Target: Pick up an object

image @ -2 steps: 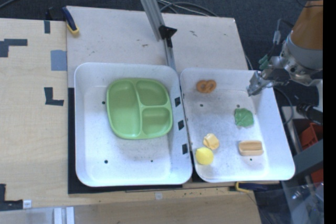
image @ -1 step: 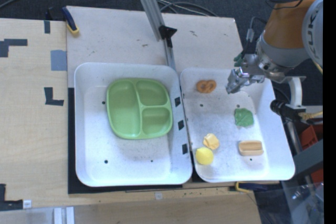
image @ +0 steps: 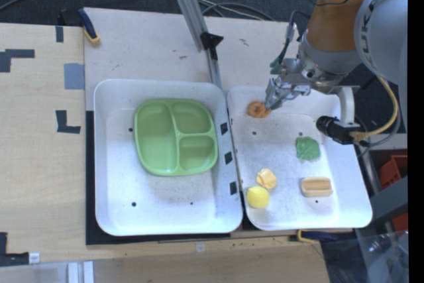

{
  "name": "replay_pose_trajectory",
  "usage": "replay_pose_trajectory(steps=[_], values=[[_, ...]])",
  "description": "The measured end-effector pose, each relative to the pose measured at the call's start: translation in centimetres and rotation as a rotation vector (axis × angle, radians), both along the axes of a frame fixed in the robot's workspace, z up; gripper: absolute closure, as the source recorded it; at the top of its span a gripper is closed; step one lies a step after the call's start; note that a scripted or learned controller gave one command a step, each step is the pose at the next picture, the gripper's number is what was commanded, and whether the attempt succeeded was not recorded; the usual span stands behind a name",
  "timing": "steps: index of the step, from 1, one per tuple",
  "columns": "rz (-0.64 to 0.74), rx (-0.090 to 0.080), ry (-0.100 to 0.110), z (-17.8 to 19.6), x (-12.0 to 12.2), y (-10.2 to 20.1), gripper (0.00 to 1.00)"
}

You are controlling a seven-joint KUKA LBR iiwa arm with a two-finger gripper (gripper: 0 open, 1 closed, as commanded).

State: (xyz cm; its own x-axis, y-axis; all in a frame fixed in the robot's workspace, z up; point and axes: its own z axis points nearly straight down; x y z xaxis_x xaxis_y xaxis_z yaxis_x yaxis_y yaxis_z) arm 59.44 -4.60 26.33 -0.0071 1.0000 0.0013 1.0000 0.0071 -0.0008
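pincer (image: 273, 103): down at the far-left corner of the right bin (image: 344, 209), tips just right of the donut (image: 258, 110), touching or nearly so. Can't tell how wide the jaws stand; too small and dark.
donut: orange-brown, on the bin floor close to the far rim and the left wall. Nothing visibly between the fingers.
other picks: green lump (image: 307, 148) mid-bin; yellow piece (image: 266, 178), lemon (image: 258, 197) and bun (image: 316, 187) near the front.
left bin (image: 112, 209): green tray (image: 176, 136), untouched.
stage: my read, lining up on the donut, grasp not made.
risk 1: tips sit off-centre, so closing may push the donut aside.
risk 2: wall and rim close by; a finger could catch the edge.
risk 3: low round shape, could slip out on lift.
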Motion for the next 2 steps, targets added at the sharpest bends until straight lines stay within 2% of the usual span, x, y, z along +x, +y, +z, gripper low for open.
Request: replay_pose_trajectory(steps=[2], values=[[0.0,-0.001,0.001,-3.0,2.5,10.1,1.0]])
